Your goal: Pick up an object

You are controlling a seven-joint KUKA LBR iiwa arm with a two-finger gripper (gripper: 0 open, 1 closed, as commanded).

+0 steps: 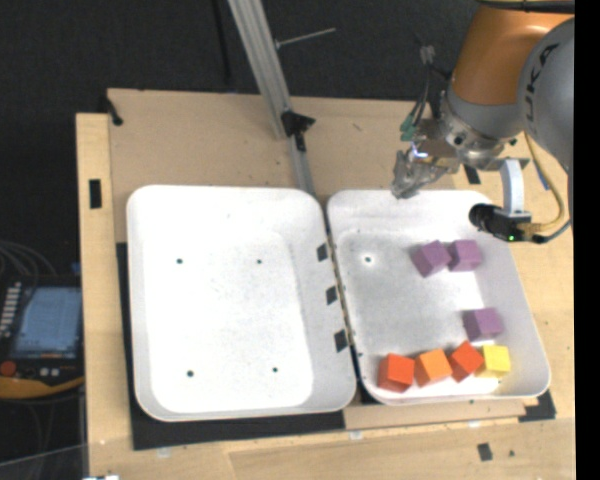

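Camera view from above shows the gripper (412, 180) hanging over the far rim of the right bin (380, 298), with nothing between it and the white floor below; whether it is open or closed I cannot tell from where I stand. All the blocks lie in this right bin: two purple blocks (447, 257) touching each other near the middle, a third purple block (483, 323) alone toward the right wall, and along the near edge a row of an orange-red block (396, 371), an orange block (433, 366), a second orange-red block (466, 359) and a yellow block (496, 358). The left bin (225, 298) holds no block. I judge that the task is at its approach step, nothing picked yet. The next move, I think, calls for travelling toward the near side and descending over one block (the lone purple one seems the easiest, because it has free space around it).
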